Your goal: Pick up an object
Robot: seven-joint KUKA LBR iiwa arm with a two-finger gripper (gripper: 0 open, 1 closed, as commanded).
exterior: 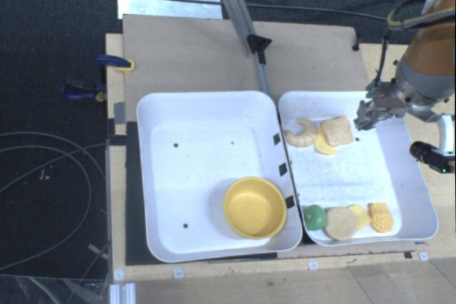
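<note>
1. At far left, off the bench edge: blue clamp and a yellow-tipped clamp.
2. Left bin: yellow bowl upright in the near right corner, close to the wall shared with the neighbouring bin.
3. Right bin, far end: pale curved pastry, touching a tan square of toast that overlaps a yellow disc.
4. Right bin, near edge, in a row: green ball, round tan bun lying over a pale yellow piece, then an orange waffle.
5. Gripper just right of the toast, above the bin floor; nothing seen between the fingers, opening too dark to judge, cannot tell.
6. Behind it, grey arm with orange band entering from the right.
</note>
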